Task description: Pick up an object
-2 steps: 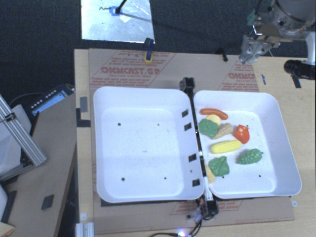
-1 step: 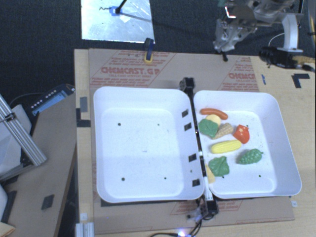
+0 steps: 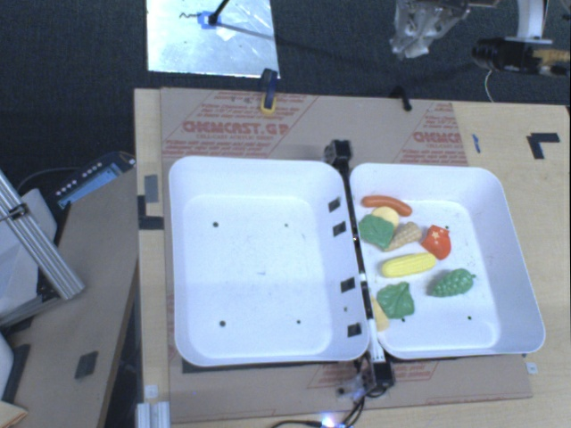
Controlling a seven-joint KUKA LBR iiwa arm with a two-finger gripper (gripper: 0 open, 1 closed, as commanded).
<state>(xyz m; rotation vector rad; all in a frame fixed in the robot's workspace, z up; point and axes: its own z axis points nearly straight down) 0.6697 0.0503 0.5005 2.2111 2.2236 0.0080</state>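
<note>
The right bin (image 3: 508, 239) holds several toy foods: a red sausage (image 3: 386, 204), a yellow corn cob (image 3: 408, 264), a red piece (image 3: 436, 241), a green bumpy piece (image 3: 451, 283), a green leafy piece (image 3: 376, 231), another green piece (image 3: 396, 300) and a tan piece (image 3: 408, 234). My gripper (image 3: 414, 36) hangs at the top of the view, high above and behind the right bin, far from the toys. Nothing shows between its fingers.
The left bin (image 3: 259, 257) lies beside the right one, joined by a black hinge strip (image 3: 350, 248). A shiny metal sheet (image 3: 212, 25) lies on the floor at top left. A yellow-blue clamp (image 3: 268, 92) sits at the board's back edge.
</note>
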